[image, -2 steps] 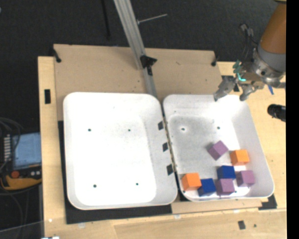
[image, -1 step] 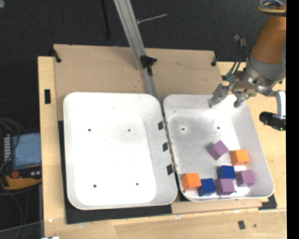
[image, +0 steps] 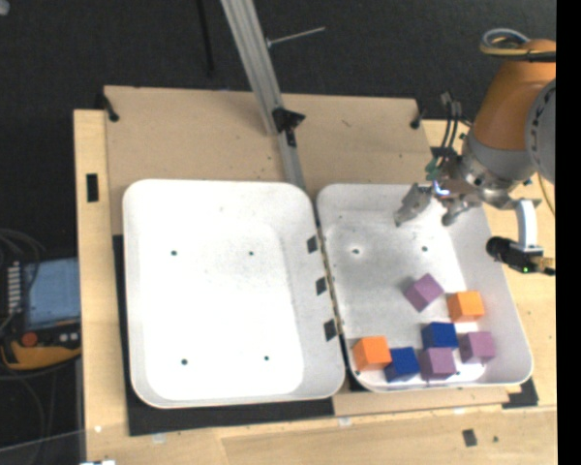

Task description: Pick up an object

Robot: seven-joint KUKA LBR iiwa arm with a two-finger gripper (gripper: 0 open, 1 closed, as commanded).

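Blocks crowd the near end of the right bin (image: pixel 368 221), all well below the claw (image: pixel 431 206): an orange block (image: pixel 373 352) at the near left, a blue block (image: pixel 403 363) touching it, a purple block (image: pixel 438 361) next along, a second blue block (image: pixel 441 335) just behind that, and another purple block (image: pixel 480 345) at the right. An orange block (image: pixel 466 305) sits behind these, and a lone purple block (image: pixel 425 292), turned so one corner points back toward the claw, lies closest beneath it. None has a clear long axis. Reaching in from the right, the arm (image: pixel 508 114) bends down over the bin's far right corner, with the claw above bare bin floor, its two fingers spread apart and nothing between them. Left of the claw lies the left bin (image: pixel 213 289) on the tan surface (image: pixel 203 134).
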